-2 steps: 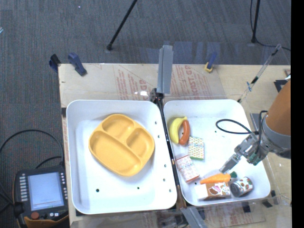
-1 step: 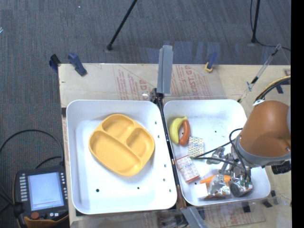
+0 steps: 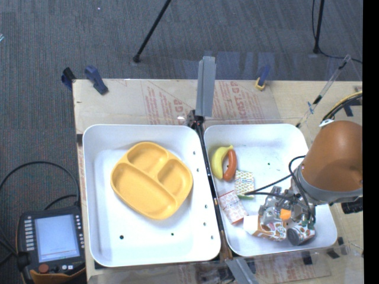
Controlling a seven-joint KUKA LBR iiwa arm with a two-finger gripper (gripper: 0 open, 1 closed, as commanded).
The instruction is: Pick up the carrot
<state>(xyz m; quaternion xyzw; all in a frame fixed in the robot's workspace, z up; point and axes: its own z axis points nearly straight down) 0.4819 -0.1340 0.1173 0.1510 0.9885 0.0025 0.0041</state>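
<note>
My gripper (image 3: 283, 209) is down in the front right part of the right bin (image 3: 266, 134), over a heap of small items. A small orange piece (image 3: 285, 215), which may be the carrot, shows right at the gripper's tip; I cannot tell whether it is held or just lies under it. A longer orange-red thing (image 3: 230, 164) lies against a yellow banana (image 3: 219, 160) at the bin's left side, well away from the gripper. The arm's orange band (image 3: 334, 158) hides part of the bin's right side.
Around the gripper lie a printed carton (image 3: 263, 228), a can (image 3: 299, 235) and two small packets (image 3: 244, 184) (image 3: 231, 206). The left bin (image 3: 100, 247) holds a yellow divided plate (image 3: 152, 179). A grey post (image 3: 205, 87) stands behind the bins.
</note>
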